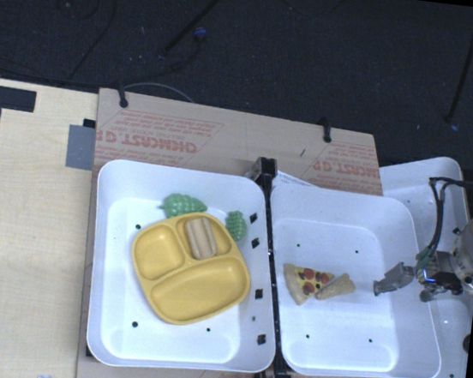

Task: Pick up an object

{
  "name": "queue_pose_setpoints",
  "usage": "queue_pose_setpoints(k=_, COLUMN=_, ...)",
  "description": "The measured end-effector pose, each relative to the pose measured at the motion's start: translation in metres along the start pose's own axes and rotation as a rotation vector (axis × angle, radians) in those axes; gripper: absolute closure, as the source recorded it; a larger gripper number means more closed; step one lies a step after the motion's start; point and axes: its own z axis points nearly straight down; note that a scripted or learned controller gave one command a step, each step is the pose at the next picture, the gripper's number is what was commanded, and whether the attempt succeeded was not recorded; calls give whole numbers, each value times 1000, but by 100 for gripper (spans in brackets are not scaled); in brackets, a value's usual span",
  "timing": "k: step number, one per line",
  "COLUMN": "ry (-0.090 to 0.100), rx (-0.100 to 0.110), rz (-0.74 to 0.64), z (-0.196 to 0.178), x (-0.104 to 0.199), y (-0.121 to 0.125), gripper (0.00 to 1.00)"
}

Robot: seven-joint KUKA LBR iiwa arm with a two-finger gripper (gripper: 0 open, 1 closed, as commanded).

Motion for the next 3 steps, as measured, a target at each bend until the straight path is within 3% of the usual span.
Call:
queue_pose_setpoints(k=1, ry=-4, rx=-13, rz=-3, z=-6, x=0, y=3, gripper=0)
queue_pose_setpoints(k=3, ry=0, rx=-6, rz=-3, z=112, x=2, y=5, gripper=0)
